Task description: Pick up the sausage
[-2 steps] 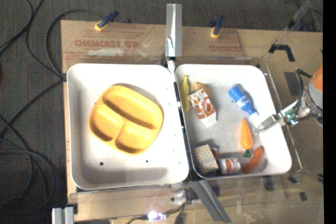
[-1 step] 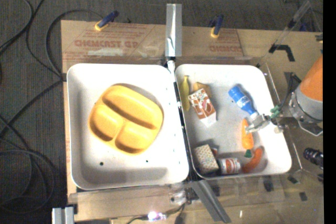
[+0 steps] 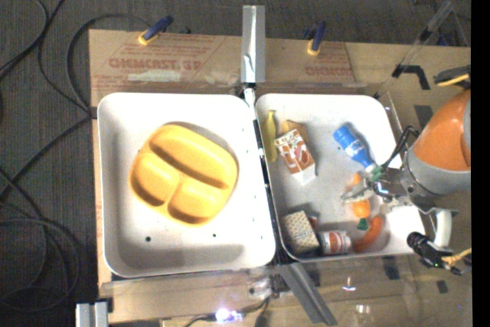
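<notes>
The sausage [image 3: 372, 234], a reddish-orange curved piece, lies in the front right corner of the right bin [image 3: 325, 105]. My gripper [image 3: 373, 188] hangs over the right side of that bin, a little behind the sausage and just above a small orange item with a green end [image 3: 360, 207]. Nothing can be seen held in the gripper. The arm's grey wrist and orange band [image 3: 448, 142] reach in from the right.
The right bin also holds a blue bottle [image 3: 352, 142], a small carton [image 3: 295, 152], a banana [image 3: 269, 135] along the left wall, a brown block [image 3: 300, 230] and a can [image 3: 334, 243] beside the sausage. A yellow divided plate [image 3: 184, 172] lies in the left bin [image 3: 115, 241].
</notes>
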Robot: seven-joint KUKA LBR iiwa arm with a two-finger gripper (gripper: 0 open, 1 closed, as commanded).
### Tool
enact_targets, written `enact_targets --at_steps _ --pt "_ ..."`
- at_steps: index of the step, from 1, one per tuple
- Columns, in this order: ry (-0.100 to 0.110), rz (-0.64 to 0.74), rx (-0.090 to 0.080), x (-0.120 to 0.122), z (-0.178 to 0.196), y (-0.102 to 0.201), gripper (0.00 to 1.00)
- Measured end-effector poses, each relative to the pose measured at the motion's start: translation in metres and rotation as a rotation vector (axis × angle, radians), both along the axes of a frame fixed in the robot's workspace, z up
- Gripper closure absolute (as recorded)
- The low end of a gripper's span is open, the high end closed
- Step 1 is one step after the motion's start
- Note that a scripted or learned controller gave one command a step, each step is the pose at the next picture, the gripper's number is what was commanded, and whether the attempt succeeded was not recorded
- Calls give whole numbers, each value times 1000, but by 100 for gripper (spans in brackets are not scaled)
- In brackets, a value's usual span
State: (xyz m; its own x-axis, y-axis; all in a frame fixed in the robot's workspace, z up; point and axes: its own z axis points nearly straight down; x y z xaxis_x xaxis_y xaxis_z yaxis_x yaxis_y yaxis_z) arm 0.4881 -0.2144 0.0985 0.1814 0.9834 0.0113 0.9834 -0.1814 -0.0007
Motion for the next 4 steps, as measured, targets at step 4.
enact_targets --at_steps 4 --pt "-10 53 -2 3 -4 5 0"
